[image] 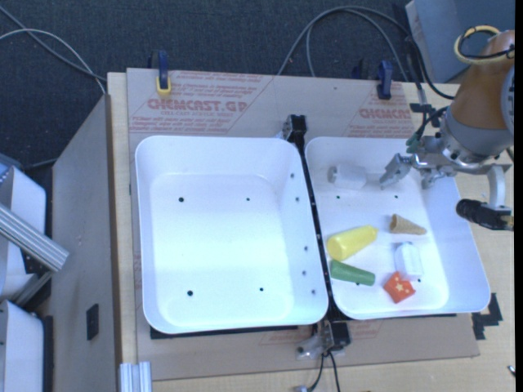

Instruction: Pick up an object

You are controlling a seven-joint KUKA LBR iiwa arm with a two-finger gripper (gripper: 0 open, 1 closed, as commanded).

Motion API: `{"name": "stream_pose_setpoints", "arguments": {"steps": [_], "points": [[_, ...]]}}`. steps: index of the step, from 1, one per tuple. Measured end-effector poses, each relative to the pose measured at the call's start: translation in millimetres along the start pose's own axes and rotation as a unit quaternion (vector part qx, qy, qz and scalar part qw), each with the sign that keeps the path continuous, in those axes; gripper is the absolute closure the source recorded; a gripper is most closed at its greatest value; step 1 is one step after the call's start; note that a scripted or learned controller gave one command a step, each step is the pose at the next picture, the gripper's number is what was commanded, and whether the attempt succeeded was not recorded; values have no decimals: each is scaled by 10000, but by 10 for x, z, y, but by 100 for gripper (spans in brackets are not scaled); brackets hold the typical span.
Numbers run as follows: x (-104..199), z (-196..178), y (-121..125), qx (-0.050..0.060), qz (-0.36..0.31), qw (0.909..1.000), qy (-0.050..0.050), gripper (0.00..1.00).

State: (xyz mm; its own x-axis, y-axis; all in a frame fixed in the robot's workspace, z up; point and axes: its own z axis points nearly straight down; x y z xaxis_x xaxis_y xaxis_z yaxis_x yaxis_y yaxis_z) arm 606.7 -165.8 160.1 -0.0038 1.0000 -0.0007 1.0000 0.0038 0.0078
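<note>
The counter [122, 219] carries two shallow white bins side by side, their inner rims touching along the middle. The left bin [163, 162] offers wide open floor from wall to wall. The right bin [466, 243] holds all the loose things, gathered mostly in its near half. The grey arm [482, 96] reaches in from the right, above that bin's far right corner, with the tool [400, 172] hanging low over the far part of the bin; whether it is open or closed cannot be told. Just left of it, near the far wall, lies a pale cylinder [347, 175]. Nearer lie a yellow piece [352, 242] and a green piece [353, 273] close to the shared rim, a tan wedge [406, 225], a white block [409, 260] and a small red piece [399, 287], well apart from the tool.
</note>
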Motion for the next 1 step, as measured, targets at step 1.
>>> {"name": "stream_pose_setpoints", "arguments": {"steps": [1], "points": [[181, -1287, -663, -25, 11, 10000, -5, 0]]}}
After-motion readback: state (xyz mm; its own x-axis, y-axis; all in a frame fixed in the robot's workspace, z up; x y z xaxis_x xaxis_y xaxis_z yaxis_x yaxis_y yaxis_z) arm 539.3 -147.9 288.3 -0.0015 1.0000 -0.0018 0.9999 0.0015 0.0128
